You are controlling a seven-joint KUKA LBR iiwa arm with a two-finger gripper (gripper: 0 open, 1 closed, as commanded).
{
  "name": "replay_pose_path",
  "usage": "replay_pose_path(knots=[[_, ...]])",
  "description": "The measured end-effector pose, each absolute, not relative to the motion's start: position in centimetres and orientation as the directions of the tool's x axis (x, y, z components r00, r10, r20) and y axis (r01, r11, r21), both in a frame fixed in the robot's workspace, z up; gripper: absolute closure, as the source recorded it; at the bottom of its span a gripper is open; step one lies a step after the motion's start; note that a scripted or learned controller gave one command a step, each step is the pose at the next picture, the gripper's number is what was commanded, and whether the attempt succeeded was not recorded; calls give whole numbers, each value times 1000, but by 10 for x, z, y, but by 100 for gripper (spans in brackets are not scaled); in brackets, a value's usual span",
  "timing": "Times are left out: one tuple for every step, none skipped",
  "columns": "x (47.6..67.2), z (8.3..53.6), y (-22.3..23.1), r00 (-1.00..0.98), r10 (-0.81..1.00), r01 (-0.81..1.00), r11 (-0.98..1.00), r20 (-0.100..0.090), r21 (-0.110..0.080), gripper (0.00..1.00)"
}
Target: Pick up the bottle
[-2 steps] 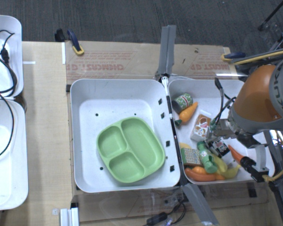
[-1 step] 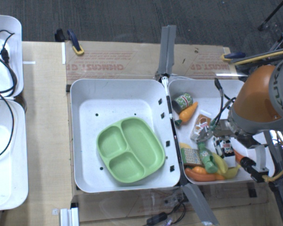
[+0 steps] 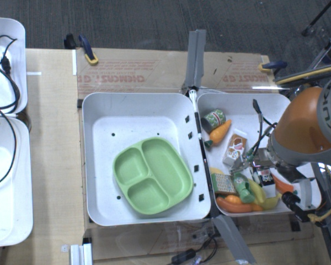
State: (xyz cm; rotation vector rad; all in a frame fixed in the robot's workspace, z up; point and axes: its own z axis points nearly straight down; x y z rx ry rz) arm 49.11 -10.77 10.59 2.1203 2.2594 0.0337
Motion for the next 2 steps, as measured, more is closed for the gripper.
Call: replay_pose_path(knots=[[492, 117, -112, -55, 998, 997, 56, -24, 51, 100], [478, 221, -149, -37, 999, 999, 37, -2, 0, 100]])
